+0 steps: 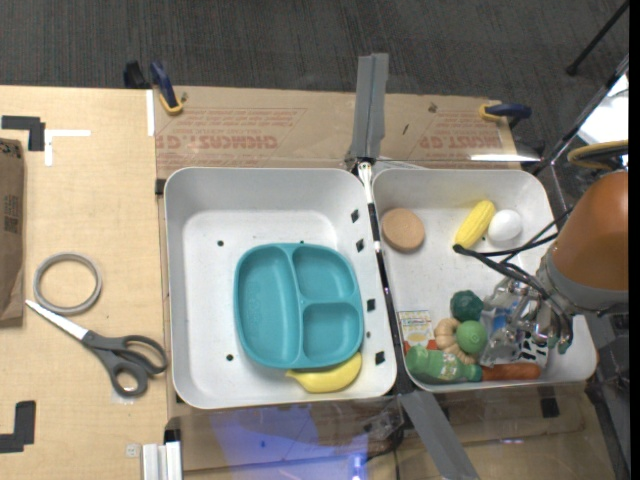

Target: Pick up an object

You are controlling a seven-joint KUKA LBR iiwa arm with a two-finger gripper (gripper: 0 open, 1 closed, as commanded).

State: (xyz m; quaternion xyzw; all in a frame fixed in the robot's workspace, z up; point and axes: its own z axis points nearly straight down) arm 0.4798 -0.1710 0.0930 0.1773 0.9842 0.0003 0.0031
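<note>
With its opening impossible to judge, the tool (520,330) hangs low over the right bin's (440,183) clustered toy vegetables (452,348), apparently positioned for a grasp.

Two white bins side by side on bench. Left bin (190,268): teal divided tray (298,303), banana (328,376) at tray's near edge, partly under it. Right bin (440,193): round tan disc (403,229) far left, corn (474,224) and white egg (504,227) at far side, touching. Near side: cluster of green items (466,318), small carton (416,326), red piece (510,372). Gripper (515,328) down among cluster at near right; arm (600,238) enters from right. Bench left: tape ring (67,283), scissors (100,343), well apart from bins.
</note>
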